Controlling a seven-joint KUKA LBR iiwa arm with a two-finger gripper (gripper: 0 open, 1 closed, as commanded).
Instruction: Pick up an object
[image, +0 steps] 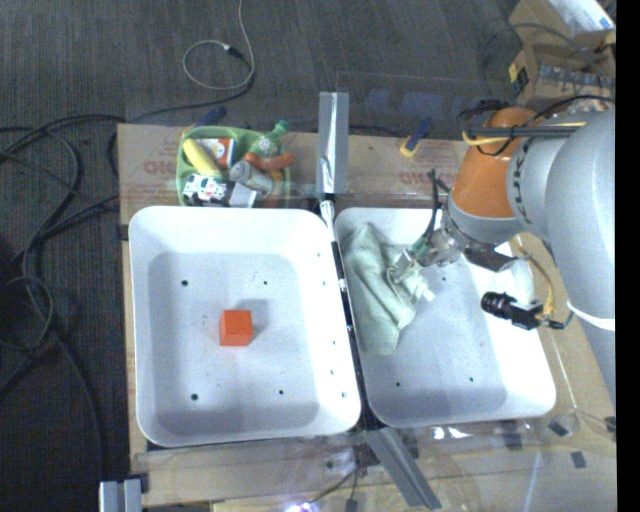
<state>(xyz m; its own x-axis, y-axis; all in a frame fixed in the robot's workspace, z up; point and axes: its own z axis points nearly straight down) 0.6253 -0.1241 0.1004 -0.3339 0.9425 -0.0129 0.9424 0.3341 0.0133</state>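
Note:
A pale green cloth (375, 283) lies crumpled along the left side of the right bin (470, 385). My gripper (412, 268) is down in that bin, its tip right at the cloth's right edge. An orange-red cube (236, 327) sits alone near the middle of the left bin (170, 395). The arm's grey body and orange band (487, 190) reach in from the upper right.
A green basket (232, 165) of small toys stands behind the left bin. An upright metal post (332, 140) rises at the back between the bins. A black cable fitting (508, 308) hangs over the right bin's right side.

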